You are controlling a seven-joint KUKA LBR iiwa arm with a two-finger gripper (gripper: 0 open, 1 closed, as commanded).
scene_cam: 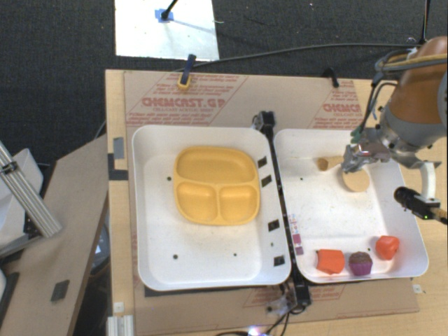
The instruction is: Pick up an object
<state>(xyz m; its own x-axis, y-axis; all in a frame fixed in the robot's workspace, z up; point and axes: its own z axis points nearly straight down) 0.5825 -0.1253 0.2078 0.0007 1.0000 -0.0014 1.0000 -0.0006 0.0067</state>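
Tan, flat wooden-looking disc (357,181) is seen in the right bin (308,208), just below the end effector (355,157); finger opening cannot be told. Judged light, stiff, thin; an edge grasp is advised.

A yellow divided plate (215,185) is seen in the left bin (150,208). The gripper (353,161) is positioned over a tan disc (357,181) in the right bin (315,208).
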